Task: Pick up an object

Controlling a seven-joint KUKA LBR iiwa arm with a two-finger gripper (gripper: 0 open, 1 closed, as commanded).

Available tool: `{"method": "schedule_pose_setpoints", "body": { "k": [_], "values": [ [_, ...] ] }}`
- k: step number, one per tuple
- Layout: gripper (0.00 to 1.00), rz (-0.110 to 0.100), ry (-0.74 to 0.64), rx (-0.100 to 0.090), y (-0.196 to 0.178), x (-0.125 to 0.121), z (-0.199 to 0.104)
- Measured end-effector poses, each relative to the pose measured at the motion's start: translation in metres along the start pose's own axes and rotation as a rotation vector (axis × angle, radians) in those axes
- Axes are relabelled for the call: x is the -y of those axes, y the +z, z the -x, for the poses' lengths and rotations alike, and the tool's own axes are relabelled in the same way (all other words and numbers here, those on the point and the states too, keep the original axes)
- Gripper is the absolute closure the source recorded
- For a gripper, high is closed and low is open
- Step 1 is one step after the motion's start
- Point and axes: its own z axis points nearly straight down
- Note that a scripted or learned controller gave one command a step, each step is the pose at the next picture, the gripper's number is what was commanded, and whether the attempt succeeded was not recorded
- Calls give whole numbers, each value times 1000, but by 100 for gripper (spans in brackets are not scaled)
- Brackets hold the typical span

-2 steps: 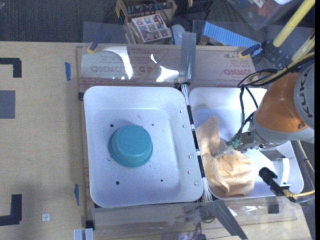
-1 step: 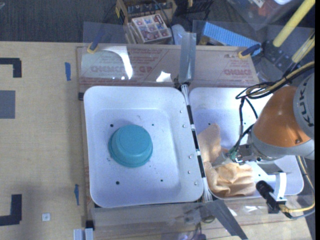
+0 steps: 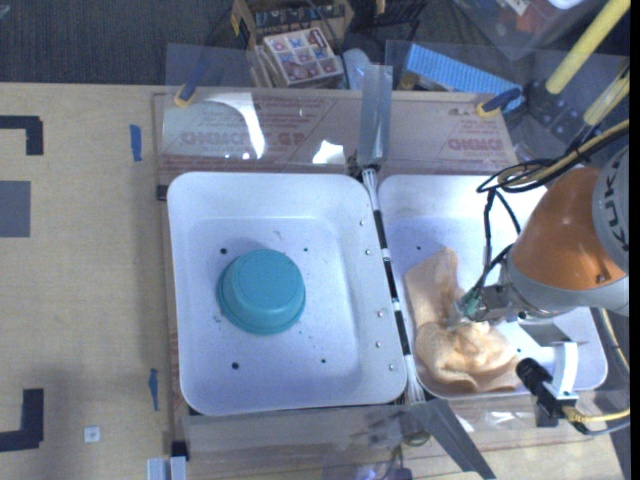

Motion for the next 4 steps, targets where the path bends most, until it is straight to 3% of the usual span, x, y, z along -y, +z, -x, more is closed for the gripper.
{"method": "schedule_pose_setpoints", "body": {
  "k": [1, 2, 3, 4],
  "values": [
    [0, 0, 0, 0, 0, 0, 0],
    [0, -14, -68, -2, 13, -45, 8],
    [100, -9, -63, -3, 3, -45, 9],
    [0, -9, -63, -2, 3, -45, 9]
  ]
}}
